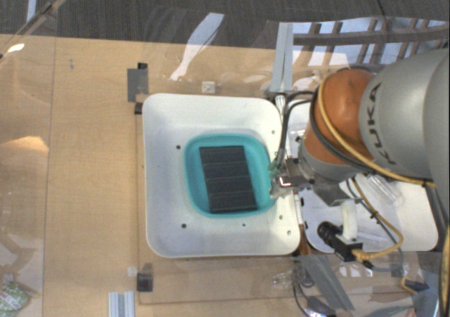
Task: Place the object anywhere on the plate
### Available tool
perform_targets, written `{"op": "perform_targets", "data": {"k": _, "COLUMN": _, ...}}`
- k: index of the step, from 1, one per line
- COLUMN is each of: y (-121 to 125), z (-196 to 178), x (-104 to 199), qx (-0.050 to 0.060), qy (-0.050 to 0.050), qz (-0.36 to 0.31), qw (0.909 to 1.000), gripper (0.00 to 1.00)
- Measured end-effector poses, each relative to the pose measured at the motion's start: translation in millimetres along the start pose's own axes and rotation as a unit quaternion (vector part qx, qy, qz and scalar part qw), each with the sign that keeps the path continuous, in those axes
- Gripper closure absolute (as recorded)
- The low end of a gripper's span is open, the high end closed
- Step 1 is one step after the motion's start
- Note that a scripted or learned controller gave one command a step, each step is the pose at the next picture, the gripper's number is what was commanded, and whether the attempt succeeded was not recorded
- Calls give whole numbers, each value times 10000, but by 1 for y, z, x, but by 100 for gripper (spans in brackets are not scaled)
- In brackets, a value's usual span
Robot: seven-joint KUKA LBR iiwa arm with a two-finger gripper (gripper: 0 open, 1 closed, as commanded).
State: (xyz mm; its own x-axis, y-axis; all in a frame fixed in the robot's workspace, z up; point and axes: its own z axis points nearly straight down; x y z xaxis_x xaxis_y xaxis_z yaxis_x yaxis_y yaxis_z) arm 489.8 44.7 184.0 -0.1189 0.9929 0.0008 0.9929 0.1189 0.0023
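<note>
The arm (383, 122), grey with its orange band, rises closest to the lens and covers most of the right bin (411, 228). Below it the left bin (165, 189) holds a teal plate (193, 175), and a dark ridged object (227, 178) lies flat in the middle of that plate, well inside its rim. Judging by that, the placing looks done or nearly so. To finish well, the wrist should lift straight up and clear of the plate's right edge, so as not to nudge the plate or drag the object off it. The gripper (285, 180) sits at the plate's right rim under the wrist; its jaws are hidden, so I cannot tell how far open they are or whether they touch anything.
</note>
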Motion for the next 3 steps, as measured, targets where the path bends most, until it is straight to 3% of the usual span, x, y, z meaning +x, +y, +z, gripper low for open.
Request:
{"op": "perform_targets", "data": {"k": 1, "y": 24, "z": -15, "x": 107, "qx": -9, "qy": 3, "qz": 159, "qw": 9999, "gripper": 100}}
{"op": "perform_targets", "data": {"k": 2, "y": 24, "z": -15, "x": 106, "qx": -9, "qy": 3, "qz": 160, "qw": 9999, "gripper": 0}}
{"op": "perform_targets", "data": {"k": 3, "y": 5, "z": -42, "x": 50, "qx": -13, "qy": 0, "qz": -521, "qw": 9986, "gripper": 0}}
